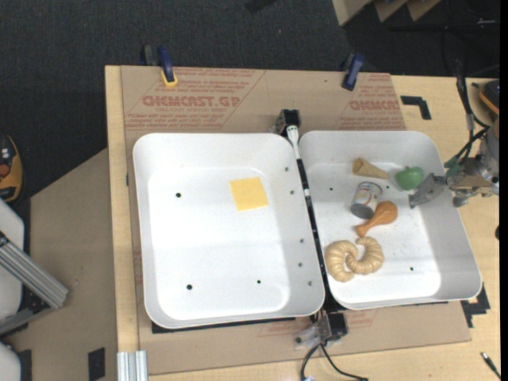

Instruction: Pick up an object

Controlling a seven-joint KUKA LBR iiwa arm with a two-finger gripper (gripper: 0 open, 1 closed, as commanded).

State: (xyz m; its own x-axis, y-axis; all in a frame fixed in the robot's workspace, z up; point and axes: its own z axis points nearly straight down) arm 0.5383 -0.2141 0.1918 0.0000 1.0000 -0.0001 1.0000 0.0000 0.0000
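The right bin holds several objects. A tan cone-shaped piece lies near the back, with a green rounded object to its right. A small grey can lies on its side in the middle, and an orange gourd-shaped piece sits just below it. A beige curled croissant-like object rests near the front. A flat yellow square lies in the left bin. My gripper reaches in low over the right bin's right side, just right of the green object, and nothing is visibly held.
The bins sit on a cardboard sheet held by blue clamps at the back. Cables and hardware crowd the right edge. A black bracket stands between the bins at the back.
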